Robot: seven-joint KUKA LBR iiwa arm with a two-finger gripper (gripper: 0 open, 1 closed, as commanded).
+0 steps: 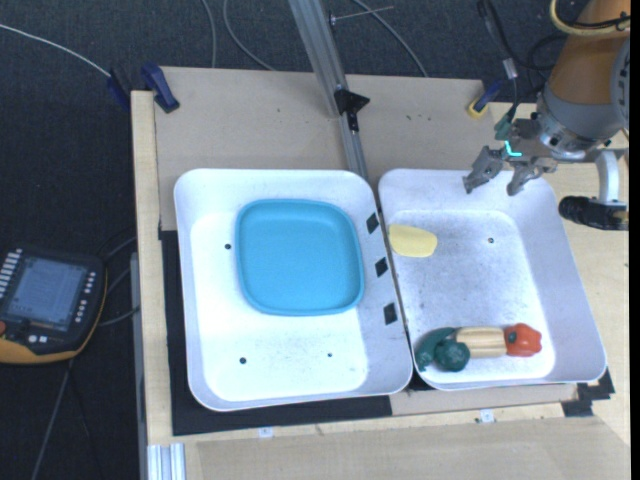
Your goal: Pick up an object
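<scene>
Jaws [503,175] spread and empty over the right bin's [570,258] far rim, while the yellow piece [412,241] lies by its left wall, likely light, smooth plastic, best pinched across its narrow width.

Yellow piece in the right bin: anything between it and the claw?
Nothing visible. The claw hovers open over the right bin's far edge; bare bin floor lies between it and the yellow piece. The toy sits at the near edge.

A teach pendant [45,303] lies left of the bench, cables [215,13] behind.
</scene>
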